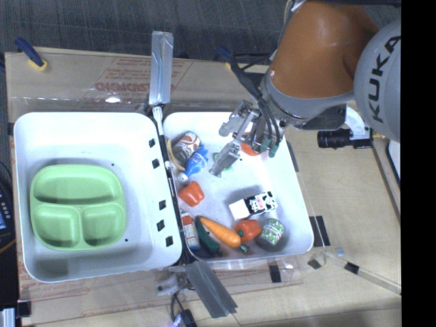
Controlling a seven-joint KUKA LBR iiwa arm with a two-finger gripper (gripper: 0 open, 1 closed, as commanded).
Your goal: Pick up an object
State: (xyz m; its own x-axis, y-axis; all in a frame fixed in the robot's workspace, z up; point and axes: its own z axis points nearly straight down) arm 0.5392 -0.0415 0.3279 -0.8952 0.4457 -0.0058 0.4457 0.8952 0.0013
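Two shallow white bins sat side by side on the worktop (354,203). The left bin (41,135) held a green divided tray (77,206). The right bin (289,182) held the loose objects: a round striped ball (187,144) and a blue bottle (197,161) near its upper left, an orange pepper (191,193) just below them, a white carton with black marks (253,204) toward the middle, and along the lower wall a carrot (219,232), a red vegetable (248,229) and a green patterned ball (272,232). The gripper (235,145) hung over the upper part of the right bin, its jaws tilted toward the blue bottle; whether they were wide or narrow could not be told, and nothing was seen between them. An orange-red object (251,149) lay partly hidden behind the gripper.
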